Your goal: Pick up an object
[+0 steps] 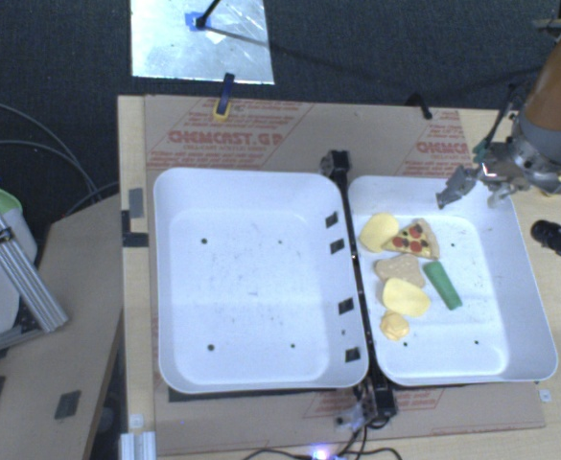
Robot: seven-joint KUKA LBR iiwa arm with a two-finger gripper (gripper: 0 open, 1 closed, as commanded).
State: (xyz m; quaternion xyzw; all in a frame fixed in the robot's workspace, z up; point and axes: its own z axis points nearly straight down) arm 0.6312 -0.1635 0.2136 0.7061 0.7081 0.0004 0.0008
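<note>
— Grey metal is what I am seeing first: the claw [476,186] is hanging over the far right corner of the right bin [510,353], and its two fingers are standing spread apart with nothing between them.

— What is lying nearest to it?

— Toy food is sitting in a cluster toward that bin's left half, well apart from the claw. A pizza slice [414,239] is lying just beside a yellow round piece [378,229]. Below them a tan piece [400,269] is touching a green stick-shaped piece [443,285], which is lying tilted.

— And farther down?

— A yellow chip-like piece [406,299] is resting against the tan one, and a small yellowish lump [394,326] is sitting just beneath it.

— Beyond that?

— The left bin [251,286] is sitting alongside, joined by a dark hinge strip [349,257], and both are resting on a cardboard sheet [290,132] covering the worktop [79,286].
</note>
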